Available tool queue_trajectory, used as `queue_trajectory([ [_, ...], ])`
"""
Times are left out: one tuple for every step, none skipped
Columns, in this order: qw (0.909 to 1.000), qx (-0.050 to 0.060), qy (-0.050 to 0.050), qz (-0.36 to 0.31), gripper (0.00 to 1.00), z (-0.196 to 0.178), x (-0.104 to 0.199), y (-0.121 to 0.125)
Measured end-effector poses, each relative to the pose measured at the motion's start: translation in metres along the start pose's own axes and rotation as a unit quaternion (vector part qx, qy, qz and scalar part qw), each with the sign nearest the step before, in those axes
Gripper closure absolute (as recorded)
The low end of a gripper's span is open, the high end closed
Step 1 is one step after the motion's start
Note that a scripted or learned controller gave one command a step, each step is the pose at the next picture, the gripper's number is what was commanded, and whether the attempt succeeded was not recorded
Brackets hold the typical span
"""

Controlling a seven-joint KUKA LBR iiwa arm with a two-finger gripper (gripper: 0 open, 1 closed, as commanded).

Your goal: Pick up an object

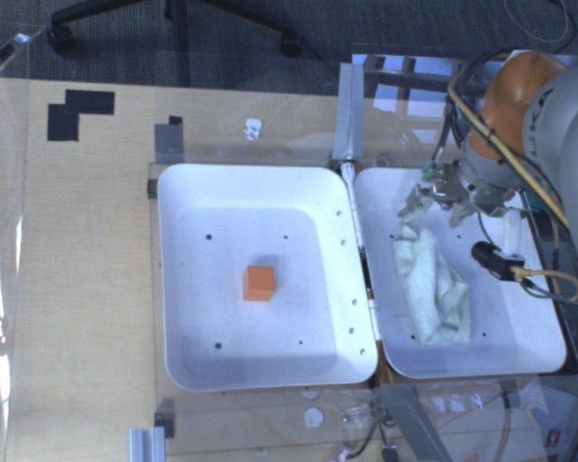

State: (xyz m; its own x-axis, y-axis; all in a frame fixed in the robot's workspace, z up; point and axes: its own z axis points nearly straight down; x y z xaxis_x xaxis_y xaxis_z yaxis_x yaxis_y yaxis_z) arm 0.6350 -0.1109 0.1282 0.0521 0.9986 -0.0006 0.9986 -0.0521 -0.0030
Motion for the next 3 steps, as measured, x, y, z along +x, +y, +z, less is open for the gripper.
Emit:
queue_trajectory([
  [0.9998,-0.006,0.000,0.018,0.00,0.041,-0.013,0.006],
  [0.9998,-0.008,0.000,0.016,1.00,0.031,-0.012,0.008],
  [0.9999,-0.008,0.000,0.013,1.00,0.024,-0.010,0.009],
])
